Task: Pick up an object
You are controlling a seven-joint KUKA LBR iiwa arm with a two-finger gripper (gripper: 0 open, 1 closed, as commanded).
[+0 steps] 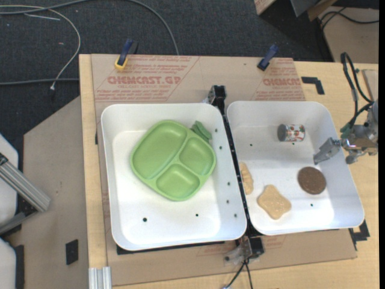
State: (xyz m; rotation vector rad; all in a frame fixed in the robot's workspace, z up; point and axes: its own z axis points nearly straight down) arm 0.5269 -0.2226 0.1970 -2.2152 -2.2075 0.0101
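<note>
Two shallow white bins are set side by side on a desk (pixel 90 161) covered with a printed cardboard sheet. The left bin (pixel 120 221) is occupied by a green divided plate (pixel 173 160), which lies flat near the bin's middle and is turned at an angle to the bin walls; a small dark green piece (pixel 203 130) is seen at the plate's upper right edge, touching or just beside it. The right bin (pixel 264 116) holds several small objects, well apart from each other. A small can (pixel 291 132) with a red and white label lies on its side toward the far wall. A brown round disc (pixel 312 180) lies flat near the right wall. A tan cookie-shaped piece (pixel 274 201) rests toward the near wall, and a second tan piece (pixel 246 179) lies against the left wall of the bin, beside the divider between the two bins. The gripper (pixel 328 151) is located at the right side of the right bin, above the brown disc and to the right of the can; nothing is seen between the jaws, and whether the jaws are open or closed cannot be told at this angle. Two clamps, one blue and yellow (pixel 125 52) and one blue (pixel 268 57), are fixed at the far edge of the cardboard sheet.
</note>
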